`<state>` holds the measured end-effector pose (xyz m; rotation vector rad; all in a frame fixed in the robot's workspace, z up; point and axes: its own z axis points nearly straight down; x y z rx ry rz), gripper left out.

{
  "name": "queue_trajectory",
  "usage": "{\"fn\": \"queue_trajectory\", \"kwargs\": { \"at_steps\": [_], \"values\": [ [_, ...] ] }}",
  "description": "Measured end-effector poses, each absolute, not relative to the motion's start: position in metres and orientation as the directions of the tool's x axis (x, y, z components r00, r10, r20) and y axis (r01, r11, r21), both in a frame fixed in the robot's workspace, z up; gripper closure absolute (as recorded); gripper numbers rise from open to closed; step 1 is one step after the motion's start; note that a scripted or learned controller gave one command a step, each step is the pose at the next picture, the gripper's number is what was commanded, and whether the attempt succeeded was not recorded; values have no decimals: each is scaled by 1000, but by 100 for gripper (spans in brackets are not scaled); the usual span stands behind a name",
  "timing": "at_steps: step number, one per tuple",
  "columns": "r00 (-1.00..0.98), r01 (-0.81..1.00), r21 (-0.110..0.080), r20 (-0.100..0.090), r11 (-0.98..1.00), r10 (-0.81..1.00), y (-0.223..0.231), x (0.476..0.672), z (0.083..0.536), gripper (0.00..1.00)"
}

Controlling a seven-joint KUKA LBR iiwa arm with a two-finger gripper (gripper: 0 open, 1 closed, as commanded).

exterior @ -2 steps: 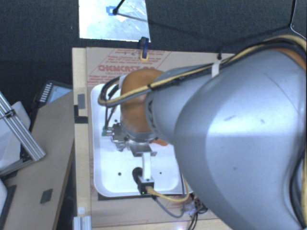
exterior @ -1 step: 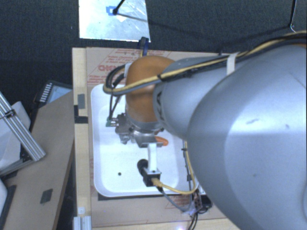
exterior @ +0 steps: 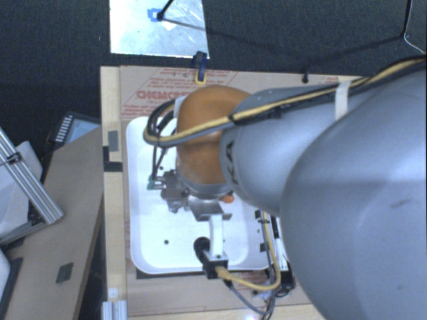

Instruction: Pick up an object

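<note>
The grey arm (exterior: 360, 199) is closest to the camera. Its bulk takes up the whole lower right of the frame and slants up toward the centre, with a yellow cable (exterior: 293, 99) strapped along its top edge. Past it, at frame centre, sits the orange band (exterior: 200, 135), with black and yellow cables looping off its left side. Directly under the band the metal wrist narrows to the end effector (exterior: 175, 193), which points down over the middle of the white bin (exterior: 150, 245). The wrist hides its tip, so I cannot tell whether it is apart, together or clamped on anything. The bin lies left of centre, with its lower left corner and left wall in plain sight. A small dark speck (exterior: 166, 241) lies on its bare floor, below and a little left of the end effector and apart from it, but it is too small to identify. The arm hides the rest of the bin's floor. The bin sits on a pale worktop (exterior: 115, 245) lined with brown card (exterior: 160, 85) printed in red. A blue and yellow clip (exterior: 199, 67) grips the card's far edge. At the left edge an aluminium rail (exterior: 27, 179) leans over a tan board (exterior: 67, 212). Farthest off, at upper left, a shiny sheet (exterior: 157, 19) rests on dark carpet (exterior: 300, 19).
</note>
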<state>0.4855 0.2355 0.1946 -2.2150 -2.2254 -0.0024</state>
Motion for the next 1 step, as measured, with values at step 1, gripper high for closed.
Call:
{"fn": "queue_trajectory", "kwargs": {
  "at_steps": [1],
  "values": [
    [-5,1000,15,8,5,1000,235,489,332,100]
  ]
}}
